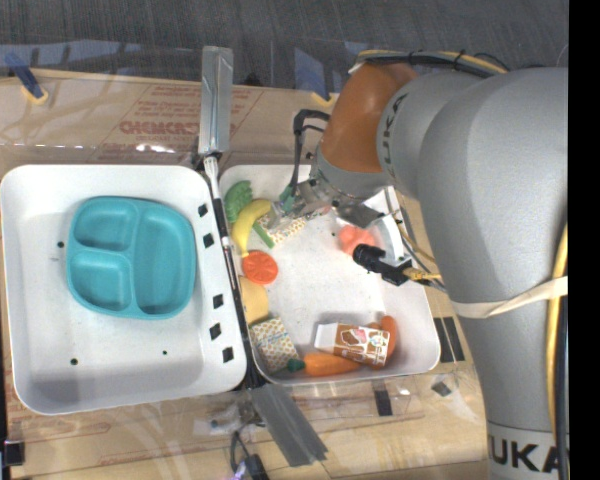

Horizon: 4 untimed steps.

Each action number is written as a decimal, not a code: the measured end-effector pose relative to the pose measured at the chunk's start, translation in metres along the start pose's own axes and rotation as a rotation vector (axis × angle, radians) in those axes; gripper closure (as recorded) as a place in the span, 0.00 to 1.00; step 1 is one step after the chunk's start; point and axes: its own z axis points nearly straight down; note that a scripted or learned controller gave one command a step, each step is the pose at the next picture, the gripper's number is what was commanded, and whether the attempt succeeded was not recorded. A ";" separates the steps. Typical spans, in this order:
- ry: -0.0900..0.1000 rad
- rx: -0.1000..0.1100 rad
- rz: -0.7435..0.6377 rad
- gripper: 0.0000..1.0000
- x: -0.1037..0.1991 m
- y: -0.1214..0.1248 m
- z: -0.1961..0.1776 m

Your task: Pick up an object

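- Left bin: it carries a teal divided plate, lying flat toward the bin's upper half. Nothing here looks like a candidate for the pick, and the arm is well apart from it.
- Divider: a dark strip with clips runs between the two bins, and the toys of the right bin crowd against it.
- Right bin, left side: a green piece at the top, a yellow banana just beside it, an orange-red tomato-like piece below, then a yellowish piece and a patterned block near the lower corner.
- Right bin, lower edge: an orange carrot lies beside a brown-and-white carton — both well apart from the arm's tip.
- Gripper: it sits low in the bin's upper part, right over a patterned packet that touches the banana's lower end. Whether its jaws are spread or closed I cannot tell; the wrist body hides them.
- Further right: a pinkish-red piece lies just beside the black cable fitting, under the arm's orange band.
- Step in hand, as I judge it: the descent onto a target — most likely the patterned packet or the banana next to it. Nothing is visibly held.
- Next move calls for closing squarely on one item and lifting straight up; the packet and banana are touching, so a grip could catch both or slip off either.
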 end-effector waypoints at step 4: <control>0.006 0.011 0.016 0.00 0.023 0.036 -0.082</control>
